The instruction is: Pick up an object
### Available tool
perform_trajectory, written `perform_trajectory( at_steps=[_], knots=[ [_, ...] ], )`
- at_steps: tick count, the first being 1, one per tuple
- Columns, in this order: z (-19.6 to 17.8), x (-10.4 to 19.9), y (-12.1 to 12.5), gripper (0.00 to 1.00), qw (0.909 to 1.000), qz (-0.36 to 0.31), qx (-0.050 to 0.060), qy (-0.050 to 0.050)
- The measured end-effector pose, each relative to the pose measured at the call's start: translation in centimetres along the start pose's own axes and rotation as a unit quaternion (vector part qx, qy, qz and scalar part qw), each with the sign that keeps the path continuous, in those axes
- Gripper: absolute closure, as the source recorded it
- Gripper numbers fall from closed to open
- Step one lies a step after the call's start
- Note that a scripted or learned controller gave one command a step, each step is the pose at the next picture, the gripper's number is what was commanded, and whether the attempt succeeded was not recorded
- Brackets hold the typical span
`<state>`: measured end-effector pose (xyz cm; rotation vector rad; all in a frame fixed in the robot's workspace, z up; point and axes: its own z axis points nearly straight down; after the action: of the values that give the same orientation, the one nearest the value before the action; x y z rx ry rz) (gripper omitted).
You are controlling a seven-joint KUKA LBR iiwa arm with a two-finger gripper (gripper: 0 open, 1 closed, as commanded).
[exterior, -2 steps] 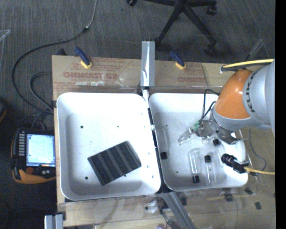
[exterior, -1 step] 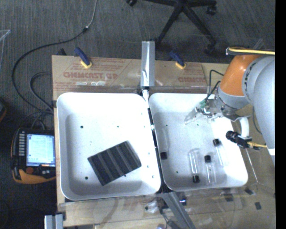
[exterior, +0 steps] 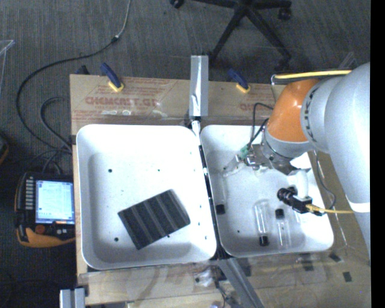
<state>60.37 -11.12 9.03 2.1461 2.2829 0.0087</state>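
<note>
A black ridged block [exterior: 154, 218] lies in the left bin [exterior: 102, 144]. The gripper [exterior: 271, 222] hangs open over the right bin [exterior: 228, 144], well apart from the block, holding nothing.

Two shallow white bins sit side by side on the bench: the left bin [exterior: 84, 180] and the right bin [exterior: 234, 240]. One black ribbed block [exterior: 154, 218] lies in the left bin. One robot arm [exterior: 337, 114] bearing one orange band [exterior: 290, 111] reaches over the right bin, ending in one gripper [exterior: 271, 224] with two clear fingers [exterior: 261, 219]. Two blue clamps grip the far edge of the board: one at left [exterior: 111, 76], one at right [exterior: 238, 80]. One handheld control pendant [exterior: 47, 209] lies left of the bench. One office chair base [exterior: 252, 15] stands on the floor beyond.
</note>
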Motion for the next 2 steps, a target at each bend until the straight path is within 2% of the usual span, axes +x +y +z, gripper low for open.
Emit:
perform_trajectory(
  at_steps=[1,2],
  knots=[
    [-0.32,0.14,-9.33,0.00,0.9994,-0.034,0.004,0.001],
    [-1.30,0.13,-9.19,1.00,0.9994,-0.034,0.002,0.001]
  ],
)
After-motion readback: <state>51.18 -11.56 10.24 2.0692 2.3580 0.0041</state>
